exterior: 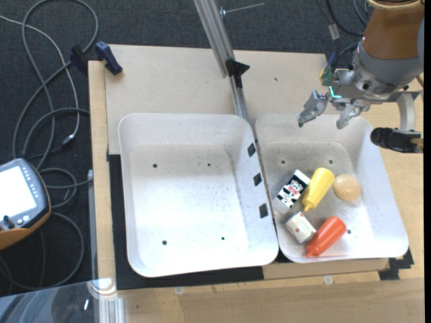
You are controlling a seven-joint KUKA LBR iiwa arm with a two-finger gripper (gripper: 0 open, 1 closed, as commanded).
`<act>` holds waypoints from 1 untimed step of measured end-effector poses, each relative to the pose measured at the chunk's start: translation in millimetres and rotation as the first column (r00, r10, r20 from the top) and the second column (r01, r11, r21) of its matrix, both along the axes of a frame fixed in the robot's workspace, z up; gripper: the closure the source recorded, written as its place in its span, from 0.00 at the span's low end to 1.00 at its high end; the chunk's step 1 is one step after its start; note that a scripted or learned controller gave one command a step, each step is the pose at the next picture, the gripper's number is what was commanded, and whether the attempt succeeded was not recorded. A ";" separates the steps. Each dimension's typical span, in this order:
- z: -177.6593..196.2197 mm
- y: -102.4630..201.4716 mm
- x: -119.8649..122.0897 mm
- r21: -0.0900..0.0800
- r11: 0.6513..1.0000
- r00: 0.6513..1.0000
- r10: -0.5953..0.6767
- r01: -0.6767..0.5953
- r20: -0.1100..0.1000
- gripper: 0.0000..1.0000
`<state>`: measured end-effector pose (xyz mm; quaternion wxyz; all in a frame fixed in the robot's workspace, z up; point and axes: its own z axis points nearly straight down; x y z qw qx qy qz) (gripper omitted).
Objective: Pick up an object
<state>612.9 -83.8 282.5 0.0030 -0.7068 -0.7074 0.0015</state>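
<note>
Spread wide and holding nothing, my pincer (328, 114) hangs above the far rim of the right bin (377, 244), my grey wrist and orange band (394, 19) rising behind it toward the upper right.

Below me, well apart from my fingertips, the pickable things cluster in the near half of that bin: a yellow bottle (318, 187) lying at a slant, a tan ball (347, 188) just beside it on the right, a black-and-white box (292, 190) on its left, a small white cup (300, 227) near the bottle's lower end, and an orange carrot (326, 237) next to the cup.

Beside this bin sits the left bin (188, 247), speckled with dark marks. Both rest on a pale wooden bench (161, 79). A metal rail (214, 29) slants across it. Dark carpet (40, 79) surrounds the bench, with looping grey cables (40, 123) and a pendant (19, 197) at the left edge.
</note>
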 end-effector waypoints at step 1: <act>1.6 -0.2 0.2 -0.001 1.000 1.000 0.000 0.000 0.003 0.00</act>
